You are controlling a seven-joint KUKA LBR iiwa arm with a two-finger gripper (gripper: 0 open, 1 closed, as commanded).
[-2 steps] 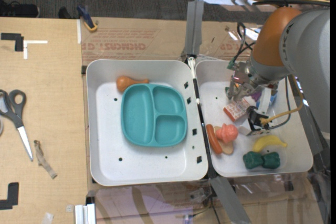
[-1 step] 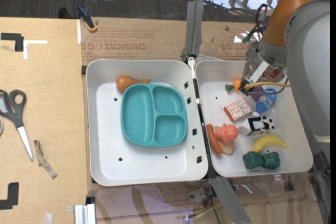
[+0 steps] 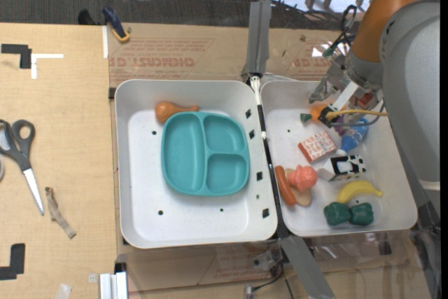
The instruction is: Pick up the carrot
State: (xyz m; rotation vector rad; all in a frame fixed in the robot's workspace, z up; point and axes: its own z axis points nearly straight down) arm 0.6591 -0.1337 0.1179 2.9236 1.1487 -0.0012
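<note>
Item 1, claw (image 3: 334,100): at the end of the grey arm (image 3: 413,80), low over the back of the right bin (image 3: 399,220). Whether it is apart or together cannot be told, as wrist and cabling mask the tip.

Item 2, carrot (image 3: 318,113): a small orange piece with a green end, in the right bin, just beside the claw on its left and slightly nearer the camera. Its long axis appears to run roughly left to right, green end pointing away from the claw. Whether claw and carrot touch cannot be told; nothing shows it gripped. Judgement: the coming move turns on this short offset, a small shift toward the left before closing across the narrow width.

Item 3, right bin, contents in front of the claw (toward the camera): a blue-and-purple object (image 3: 352,129) directly below the claw, a red-and-white box (image 3: 317,146), a black-and-white toy (image 3: 347,165), a pink toy (image 3: 302,177) beside a sausage-like piece (image 3: 285,185), a banana (image 3: 359,190) and a green item (image 3: 348,214).

Item 4, left bin (image 3: 133,171), well apart to the claw's left: a teal divided tray (image 3: 206,153) with a drumstick-shaped piece (image 3: 172,110) behind it.
</note>
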